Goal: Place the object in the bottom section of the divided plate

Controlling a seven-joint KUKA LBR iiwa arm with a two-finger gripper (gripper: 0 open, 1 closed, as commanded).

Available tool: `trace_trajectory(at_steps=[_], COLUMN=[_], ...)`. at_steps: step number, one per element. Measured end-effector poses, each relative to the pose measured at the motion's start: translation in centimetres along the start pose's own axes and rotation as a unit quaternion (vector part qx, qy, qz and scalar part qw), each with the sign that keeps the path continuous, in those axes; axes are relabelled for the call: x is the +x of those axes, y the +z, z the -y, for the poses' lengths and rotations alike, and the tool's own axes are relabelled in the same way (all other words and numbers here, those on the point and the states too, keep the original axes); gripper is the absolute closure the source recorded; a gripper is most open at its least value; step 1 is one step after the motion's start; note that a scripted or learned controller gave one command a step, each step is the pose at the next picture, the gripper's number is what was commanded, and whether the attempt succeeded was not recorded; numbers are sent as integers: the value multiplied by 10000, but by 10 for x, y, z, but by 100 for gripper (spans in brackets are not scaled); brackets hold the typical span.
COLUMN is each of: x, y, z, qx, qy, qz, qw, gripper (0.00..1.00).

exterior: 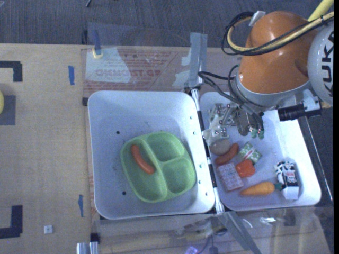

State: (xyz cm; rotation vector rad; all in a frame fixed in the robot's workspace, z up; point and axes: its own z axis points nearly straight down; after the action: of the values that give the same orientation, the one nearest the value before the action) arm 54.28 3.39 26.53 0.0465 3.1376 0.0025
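Pale wooden bench top (47,142), marked with blue tape strips and black corner marks, is seen from above, with dark carpet beyond its far edge. Two shallow white bins are set side by side upon it: the left bin (106,115) and the right bin (307,184), divided by a narrow metal rail. A green divided plate (158,166) is placed in the left bin, slightly toward the near side; three sections are formed in it. An orange-red sausage (142,159) is laid in the plate's left section, tilted; the other two sections are shown bare. The grey arm with its orange band (275,49) is positioned over the far part of the right bin, with yellow and black cables looped around it. The gripper (238,121) is held low over the far left area of the right bin, above the cluster of toys; whether its fingers are spread or pressed together cannot be told, and nothing is visibly caught between them. Below it a beige round piece (220,146) is lying against a second sausage (228,154). Nearby are grouped a green-and-white wrapped item (249,153), a red pepper-like toy (245,168), and a pink waffled block (230,176). An orange carrot (258,189) is lying toward the near edge, and a black-and-white cow carton (287,178) is standing at the right.
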Motion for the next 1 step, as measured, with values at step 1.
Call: trace_trajectory(at_steps=[1], x=[-35], y=[-27], z=[-40], qx=[-3], qy=[10], qz=[17], qw=[10000], gripper=[100])
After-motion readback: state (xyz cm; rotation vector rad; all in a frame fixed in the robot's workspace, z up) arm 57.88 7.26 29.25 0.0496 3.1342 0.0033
